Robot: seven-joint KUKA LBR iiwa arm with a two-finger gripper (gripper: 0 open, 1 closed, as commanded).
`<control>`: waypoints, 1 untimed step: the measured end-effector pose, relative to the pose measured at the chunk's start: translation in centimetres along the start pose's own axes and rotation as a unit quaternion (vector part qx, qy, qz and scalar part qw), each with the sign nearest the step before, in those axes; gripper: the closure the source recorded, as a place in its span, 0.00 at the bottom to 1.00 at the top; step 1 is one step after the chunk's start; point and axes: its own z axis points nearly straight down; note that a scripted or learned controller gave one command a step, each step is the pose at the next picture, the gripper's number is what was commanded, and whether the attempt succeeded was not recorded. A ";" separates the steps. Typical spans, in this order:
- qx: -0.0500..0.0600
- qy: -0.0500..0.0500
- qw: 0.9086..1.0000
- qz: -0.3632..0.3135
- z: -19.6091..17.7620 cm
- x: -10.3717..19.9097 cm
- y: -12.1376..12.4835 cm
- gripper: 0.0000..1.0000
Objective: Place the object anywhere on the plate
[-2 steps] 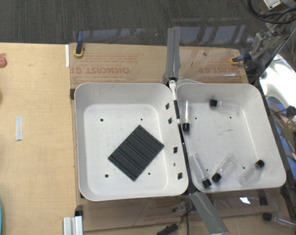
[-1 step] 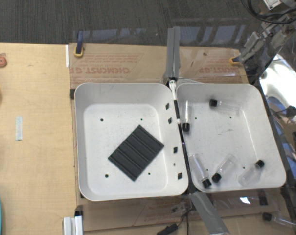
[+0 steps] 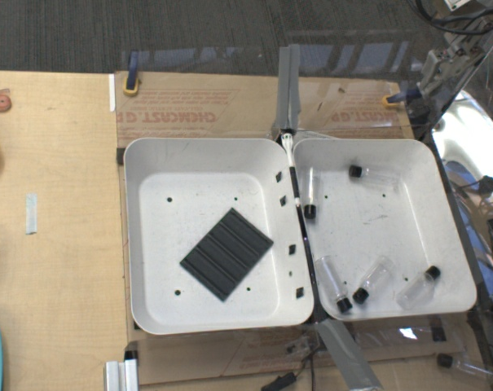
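A dark grey ribbed plate [image 3: 226, 253] lies flat in the left white bin [image 3: 148, 218], turned diagonally near the bin's middle. The right white bin [image 3: 425, 186] holds several clear plastic tubes with black caps. One tube [image 3: 305, 192] lies along that bin's left wall. Another tube [image 3: 368, 173] sits near the back. Three more tubes lie along the front: one [image 3: 333, 282] at front left, one [image 3: 373, 278] beside it, and one [image 3: 417, 288] at front right.
Both bins rest on brown cardboard [image 3: 197, 112] held by clamps [image 3: 132, 83] at the back. A metal divider bar [image 3: 288, 88] runs between the bins. Cables and metal hardware [image 3: 462, 31] crowd the top right. A wooden table [image 3: 50, 218] lies to the left.
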 end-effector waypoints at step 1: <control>0.000 0.000 1.000 0.000 0.0 0.0 0.0 0.00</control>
